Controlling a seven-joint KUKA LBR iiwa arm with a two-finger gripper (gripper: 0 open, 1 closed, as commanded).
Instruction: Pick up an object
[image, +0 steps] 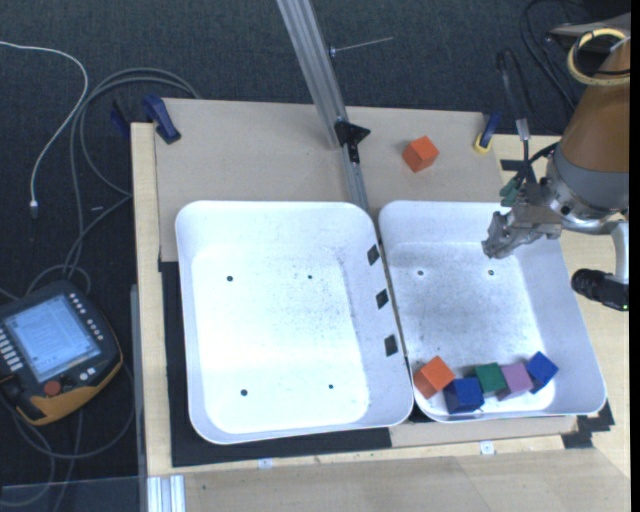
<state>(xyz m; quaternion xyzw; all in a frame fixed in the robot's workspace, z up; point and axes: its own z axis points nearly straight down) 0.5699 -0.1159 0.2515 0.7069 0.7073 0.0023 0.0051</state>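
Camera view: the end effector (497, 243) hangs over the far part of the right bin (470, 300), touching no block; whether its jaws stand apart or together cannot be told.
Five blocks lie well apart from it along the bin's near wall: orange block (434, 375), dark blue block (463, 394), green block (490, 379), purple block (516, 377), blue block (541, 368). Another orange cube (421, 153) sits on the tabletop (250, 150) beyond it, to the left.

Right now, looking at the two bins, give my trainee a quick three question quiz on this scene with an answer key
1. True or false: the gripper hangs over the left bin.
2. How many blocks lie in the right bin?
3. Where is the second orange block: A in the left bin, B on the bench behind the bins, C on the floor?

Key: 1 false, it is over the right bin. 2 five, along the near edge. 3 B.
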